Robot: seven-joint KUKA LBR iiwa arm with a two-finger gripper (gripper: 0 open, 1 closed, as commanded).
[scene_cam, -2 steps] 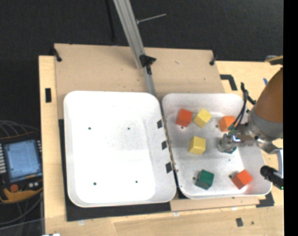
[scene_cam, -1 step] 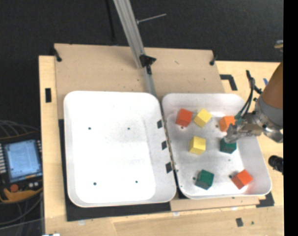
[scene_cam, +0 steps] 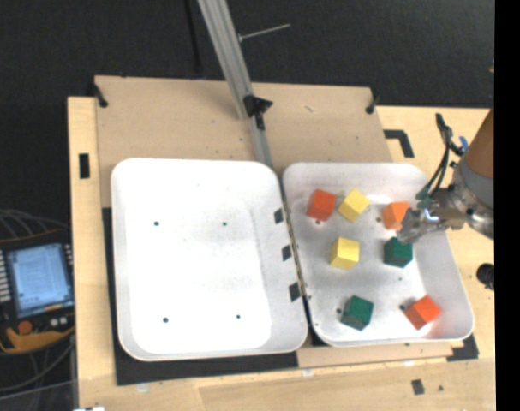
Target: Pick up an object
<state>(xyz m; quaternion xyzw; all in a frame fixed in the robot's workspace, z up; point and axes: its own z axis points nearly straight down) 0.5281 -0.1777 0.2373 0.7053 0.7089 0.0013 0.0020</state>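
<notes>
The right bin (scene_cam: 439, 328) holds several small cubes: an orange one (scene_cam: 321, 205), two yellow ones (scene_cam: 355, 205) (scene_cam: 345, 253), an orange one (scene_cam: 395, 215) near the gripper, two green ones (scene_cam: 398, 253) (scene_cam: 357, 312) and an orange one (scene_cam: 423, 312) at the front right. My gripper (scene_cam: 418, 222) hangs over the right side of this bin, between the far-right orange cube and the green cube just below it. It sits right beside both cubes, and I see nothing clearly held between its fingers.
The left bin (scene_cam: 200, 255) lies beside the right one, with a row of black clips (scene_cam: 287, 251) along the seam. A slanted metal rail (scene_cam: 230, 54) runs down from the top to the bins' back edge. A handheld pendant (scene_cam: 32, 285) sits off the bench at the left.
</notes>
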